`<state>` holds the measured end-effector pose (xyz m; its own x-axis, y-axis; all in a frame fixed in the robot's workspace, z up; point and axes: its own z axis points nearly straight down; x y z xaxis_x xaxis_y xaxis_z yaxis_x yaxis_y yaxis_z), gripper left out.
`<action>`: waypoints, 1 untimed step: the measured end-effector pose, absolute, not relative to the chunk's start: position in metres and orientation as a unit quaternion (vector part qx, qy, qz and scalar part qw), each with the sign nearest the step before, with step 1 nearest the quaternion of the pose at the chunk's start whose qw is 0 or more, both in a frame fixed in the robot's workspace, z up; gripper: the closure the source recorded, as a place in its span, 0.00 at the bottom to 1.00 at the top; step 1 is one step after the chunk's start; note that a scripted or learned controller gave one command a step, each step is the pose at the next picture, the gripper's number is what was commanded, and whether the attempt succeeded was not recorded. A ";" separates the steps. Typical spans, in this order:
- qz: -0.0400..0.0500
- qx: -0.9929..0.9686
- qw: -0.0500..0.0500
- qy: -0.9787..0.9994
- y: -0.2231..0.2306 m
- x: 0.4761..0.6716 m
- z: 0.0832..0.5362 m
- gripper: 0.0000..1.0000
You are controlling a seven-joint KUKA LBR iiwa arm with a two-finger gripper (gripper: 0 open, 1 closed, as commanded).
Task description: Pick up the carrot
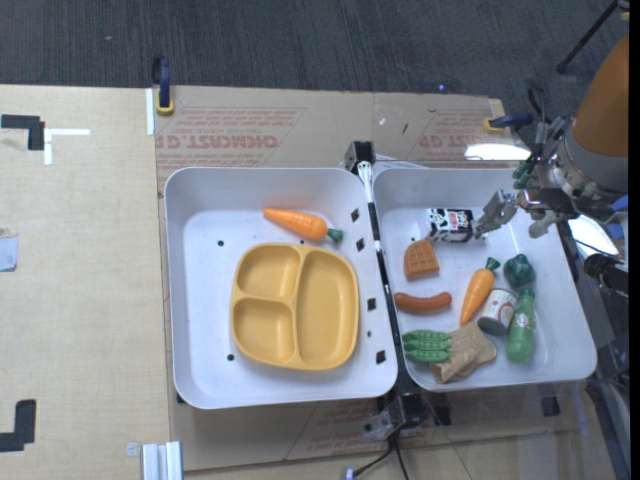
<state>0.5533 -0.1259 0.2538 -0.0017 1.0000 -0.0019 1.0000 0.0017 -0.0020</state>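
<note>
Right-bin carrot (pixel 477 294) lies below the open, empty end effector (pixel 518 214).

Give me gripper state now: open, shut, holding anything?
Gripper: open, nothing between its fingers, above the right bin's top right part, apart from both carrots.

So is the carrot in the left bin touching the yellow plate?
Apart. The camera view shows a strip of white bin floor between the carrot and the top rim of the yellow plate.
</note>
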 end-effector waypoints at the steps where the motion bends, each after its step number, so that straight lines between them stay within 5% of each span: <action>1: -0.002 -0.741 -0.005 -0.671 -0.120 0.543 0.118 0.00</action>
<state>0.5435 -0.1198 0.1176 0.0992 0.9951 -0.0034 0.9950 -0.0992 0.0095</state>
